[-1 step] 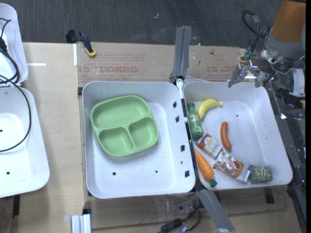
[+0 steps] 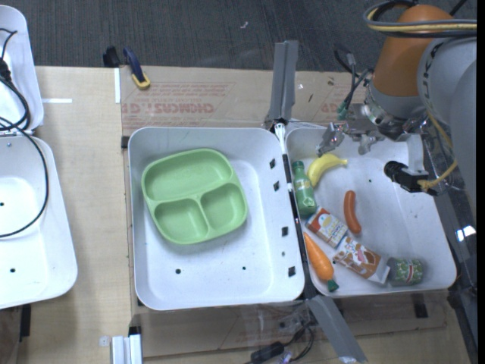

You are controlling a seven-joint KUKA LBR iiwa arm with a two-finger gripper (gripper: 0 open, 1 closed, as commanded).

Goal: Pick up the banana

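Carrot lies low in your right bin; banana rests unlifted, claw just above it, its grip state unclear. Grasp remains.

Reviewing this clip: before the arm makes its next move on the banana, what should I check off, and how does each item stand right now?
1. Banana in the right bin, top visible: ok.
2. Gripper above the banana's upper end: ok.
3. Banana between the fingers: not ok, it lies on the bin floor.
4. Finger opening: cannot tell.
5. Room around the banana: not ok, the green bottle lies close at its left and the bin wall is near.
6. Other items, sausage and carrot, apart from the banana: ok.
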